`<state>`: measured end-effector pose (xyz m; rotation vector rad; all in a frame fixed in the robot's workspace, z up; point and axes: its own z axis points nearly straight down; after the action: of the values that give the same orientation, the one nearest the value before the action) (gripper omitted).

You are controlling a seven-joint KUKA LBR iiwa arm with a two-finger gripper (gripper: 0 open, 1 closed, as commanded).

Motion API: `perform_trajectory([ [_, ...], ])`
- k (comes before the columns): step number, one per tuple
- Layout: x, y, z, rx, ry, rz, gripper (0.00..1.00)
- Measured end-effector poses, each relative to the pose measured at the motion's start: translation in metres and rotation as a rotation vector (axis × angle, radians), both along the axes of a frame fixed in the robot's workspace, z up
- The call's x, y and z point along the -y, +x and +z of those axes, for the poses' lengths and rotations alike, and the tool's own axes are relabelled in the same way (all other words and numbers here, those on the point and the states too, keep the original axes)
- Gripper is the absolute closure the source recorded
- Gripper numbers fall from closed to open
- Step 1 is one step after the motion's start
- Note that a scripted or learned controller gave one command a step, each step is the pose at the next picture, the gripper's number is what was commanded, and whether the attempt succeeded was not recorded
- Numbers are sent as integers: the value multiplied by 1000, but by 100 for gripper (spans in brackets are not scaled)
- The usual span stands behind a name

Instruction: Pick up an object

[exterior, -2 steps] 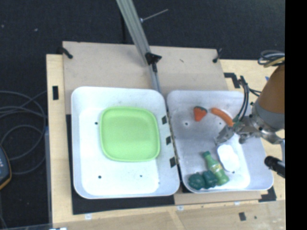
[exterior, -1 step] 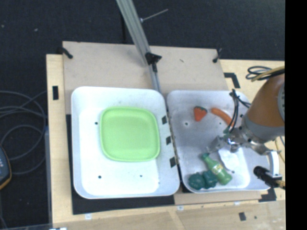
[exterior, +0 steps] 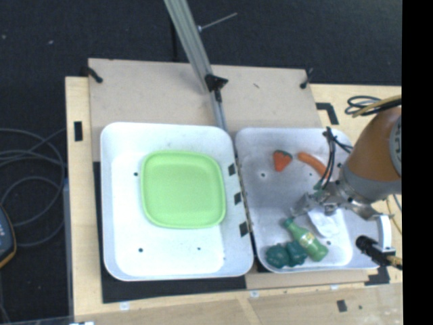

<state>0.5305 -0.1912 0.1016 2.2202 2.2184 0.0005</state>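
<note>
Tool is hovering low in the right white bin, grip state unclear, just beside the small green plastic bottle near the bin's front edge; bottle is looking light, stiff, slippery; mid-body is looking like the best hold.

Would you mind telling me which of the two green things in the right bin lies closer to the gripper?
The light green bottle, lying just below the gripper; the dark green toy sits farther off, at the bin's front edge.
</note>
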Motion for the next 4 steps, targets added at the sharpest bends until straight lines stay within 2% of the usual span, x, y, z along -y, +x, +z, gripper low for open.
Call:
perform_trajectory([
  [1, 1, 2, 13, 6, -1, -1, 100],
  [2, -1, 5, 76, 4, 0, 1, 100],
  [3, -7, 2, 122, 3, 1, 1, 100],
  [4, -6, 12, 170, 3, 1, 1, 100],
])
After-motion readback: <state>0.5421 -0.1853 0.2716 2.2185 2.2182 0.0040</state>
